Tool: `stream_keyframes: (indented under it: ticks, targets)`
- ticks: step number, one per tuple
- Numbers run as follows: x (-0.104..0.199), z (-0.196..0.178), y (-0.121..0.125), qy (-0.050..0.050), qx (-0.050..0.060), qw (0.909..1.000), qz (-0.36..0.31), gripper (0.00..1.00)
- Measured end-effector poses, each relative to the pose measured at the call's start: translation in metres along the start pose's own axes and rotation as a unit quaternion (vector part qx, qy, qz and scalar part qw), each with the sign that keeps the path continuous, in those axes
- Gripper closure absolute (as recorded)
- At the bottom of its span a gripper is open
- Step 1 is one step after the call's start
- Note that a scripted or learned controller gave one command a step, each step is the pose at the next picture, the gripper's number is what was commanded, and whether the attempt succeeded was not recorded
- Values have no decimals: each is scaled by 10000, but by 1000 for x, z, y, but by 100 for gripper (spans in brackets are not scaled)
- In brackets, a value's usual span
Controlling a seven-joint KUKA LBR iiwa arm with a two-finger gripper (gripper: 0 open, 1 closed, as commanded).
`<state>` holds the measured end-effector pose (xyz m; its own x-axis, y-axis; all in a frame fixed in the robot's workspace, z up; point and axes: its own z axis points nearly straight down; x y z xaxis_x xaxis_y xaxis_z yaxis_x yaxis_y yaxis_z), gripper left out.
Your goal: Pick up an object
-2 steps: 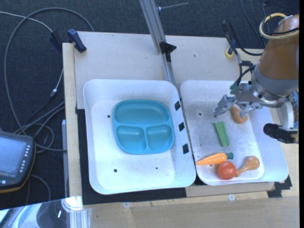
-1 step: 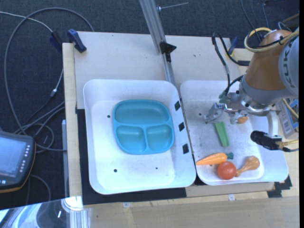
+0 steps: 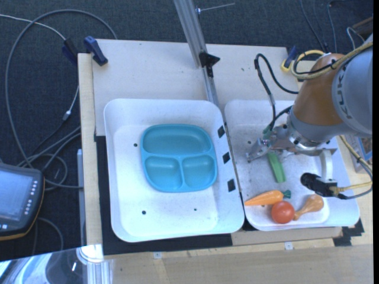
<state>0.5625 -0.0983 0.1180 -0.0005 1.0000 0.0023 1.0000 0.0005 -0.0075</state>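
In the right bin (image 3: 249, 114), my gripper (image 3: 260, 148) hangs low near the bin's middle, with the grey and orange arm reaching in from the right. Just to its right and slightly nearer lies a green stick-shaped vegetable (image 3: 276, 166), close to the gripper's metal parts; whether they touch is unclear. Along the bin's front edge lie an orange carrot (image 3: 265, 198), a red tomato (image 3: 283, 212) and a tan gourd-shaped piece (image 3: 310, 206).
The left bin (image 3: 118, 158) holds a blue divided plate (image 3: 177, 157). A metal pole (image 3: 192, 22) slants down between the bins at the back. Cables loop behind the right bin.
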Motion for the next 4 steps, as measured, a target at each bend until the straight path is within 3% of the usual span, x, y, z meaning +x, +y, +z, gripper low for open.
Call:
stream_keyframes:
  ticks: [1, 3, 4]
  targets:
    - [0, -14, 2, -2, -41, 10000, -2, 100]
    - [5, -120, 14, -17, -77, 10000, -6, 100]
    - [58, -129, 26, -2, -54, 10000, -34, 100]
